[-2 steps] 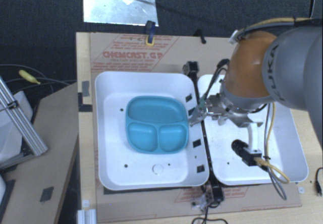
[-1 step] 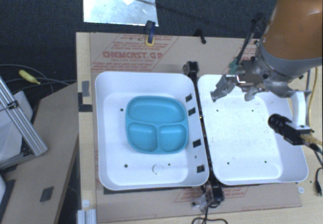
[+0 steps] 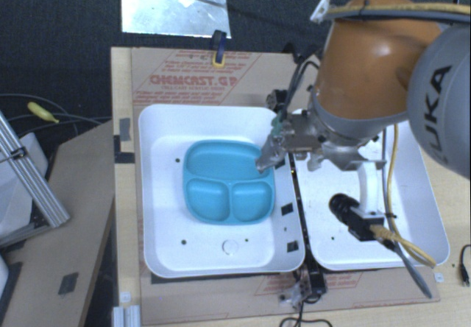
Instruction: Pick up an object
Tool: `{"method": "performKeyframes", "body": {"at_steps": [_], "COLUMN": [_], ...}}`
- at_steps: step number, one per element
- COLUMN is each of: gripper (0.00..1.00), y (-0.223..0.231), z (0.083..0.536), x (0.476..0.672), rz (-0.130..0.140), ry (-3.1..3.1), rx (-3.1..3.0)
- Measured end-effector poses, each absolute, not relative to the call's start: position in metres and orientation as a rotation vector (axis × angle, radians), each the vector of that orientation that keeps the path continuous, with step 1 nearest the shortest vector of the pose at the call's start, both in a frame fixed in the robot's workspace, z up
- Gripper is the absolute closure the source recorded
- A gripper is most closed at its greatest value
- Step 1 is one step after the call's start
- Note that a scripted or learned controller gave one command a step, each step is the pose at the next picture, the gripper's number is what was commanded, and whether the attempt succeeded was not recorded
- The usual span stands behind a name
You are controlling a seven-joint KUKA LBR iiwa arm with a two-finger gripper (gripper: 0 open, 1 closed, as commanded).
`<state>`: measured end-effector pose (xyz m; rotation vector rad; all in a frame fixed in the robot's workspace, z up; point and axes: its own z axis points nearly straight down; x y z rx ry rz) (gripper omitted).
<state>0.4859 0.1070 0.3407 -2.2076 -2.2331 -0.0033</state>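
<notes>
Blue plate (image 3: 224, 185) lay in a white bin (image 3: 158, 193); claw (image 3: 266, 159) stood at its two o'clock rim, grip unclear.

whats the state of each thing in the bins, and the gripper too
blue divided tray: right way up on the bin floor, not lifted, nothing in its three compartments
left bin: holds the blue divided tray
right bin: the arm reaches across above it
gripper: low at the tray's right rim, beside the wall between the bins
</notes>
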Motion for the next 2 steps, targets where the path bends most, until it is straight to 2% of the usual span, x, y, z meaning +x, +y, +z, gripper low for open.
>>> {"method": "performKeyframes", "body": {"at_steps": [1, 2], "gripper": [0.00, 0.00], "y": [0.176, 0.114], "z": [0.427, 0.408], "x": [0.487, 0.523], "rz": [-0.019, -0.001], "ry": [-2.237, -2.217], "rx": [-2.210, -2.228]}}
